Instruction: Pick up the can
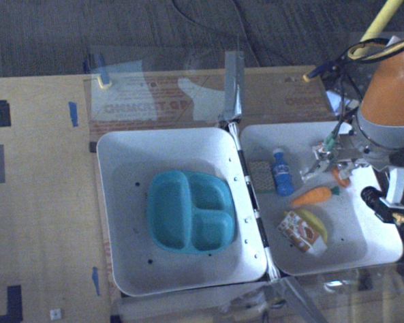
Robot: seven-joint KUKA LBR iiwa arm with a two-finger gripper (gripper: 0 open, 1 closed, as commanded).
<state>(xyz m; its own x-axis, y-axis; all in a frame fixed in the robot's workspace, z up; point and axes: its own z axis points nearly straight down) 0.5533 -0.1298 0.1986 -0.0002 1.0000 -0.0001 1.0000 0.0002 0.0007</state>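
Observation:
In the right bin (381,249), near the front, lies a small item with a red and white printed label (298,231); it may be the can, but its shape is unclear. A yellow banana (316,225) lies against its right side. My gripper (319,162) hangs over the back half of the right bin, under the grey and orange arm (386,105). It is up and to the right of the labelled item, well apart from it, and nothing shows in its grasp.
A blue bottle (281,173), a grey-green pad (260,176), a carrot (312,196) and a small orange piece (342,178) also lie in the right bin. The left bin (120,162) holds a teal divided plate (190,211). Cables (339,67) trail behind the arm.

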